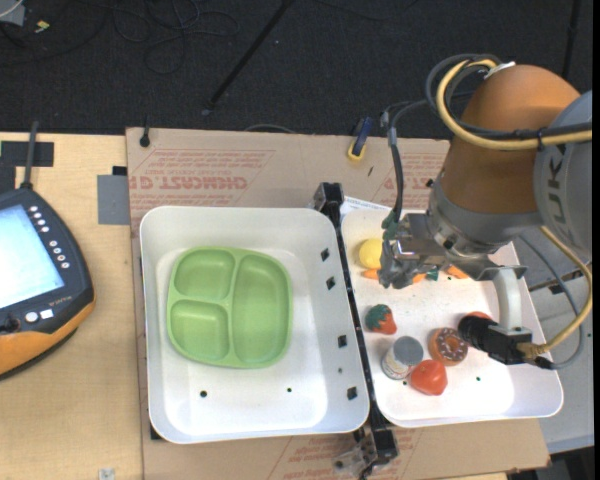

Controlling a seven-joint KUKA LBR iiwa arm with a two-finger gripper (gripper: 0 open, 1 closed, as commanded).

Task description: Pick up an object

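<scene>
The surface (70, 388) carries two shallow white bins side by side, so that pickable things stay in reach of one arm. The left bin (240, 403) holds only a green divided plate (230, 306), lying flat at its middle. The arm (500, 158) leans in over the right bin (525, 400), where all the small toys lie, and its wrist hangs low at the far end. The pincer (398, 264) sits just beside a yellow toy (368, 253) near the dividing wall, which I judge to be its likely target. Whether the pincer is spread or pressed together I cannot tell, and nothing is seen pinched in it. Nearer the front lie a donut (447, 345), a red toy (429, 377), a grey cylinder (403, 354) and a strawberry (382, 319), loosely clustered and all apart from the pincer.
</scene>
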